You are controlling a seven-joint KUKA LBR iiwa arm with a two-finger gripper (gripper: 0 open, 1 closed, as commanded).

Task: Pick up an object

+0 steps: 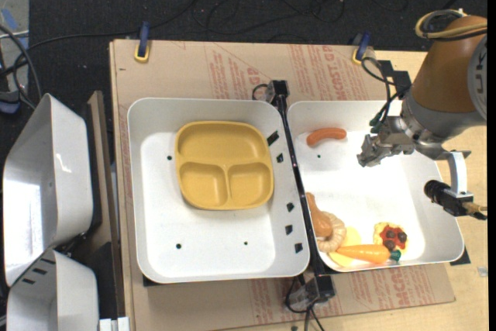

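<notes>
Smooth, glossy white plastic for both bins (pixel 155 190), matt yellow plastic for the divided plate (pixel 225 165), printed brown cardboard for the bench sheet (pixel 232 66), shiny moulded plastic for the sausage (pixel 326 136) and carrot (pixel 363 252), dull metal at the gripper (pixel 370 155).

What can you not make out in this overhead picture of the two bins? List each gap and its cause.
1. Whether the hand is open or closed: too small and dark in the camera view.
2. The small items near the carrot in the right bin: they overlap each other.
3. The arm's base: cut off by the right edge.
</notes>
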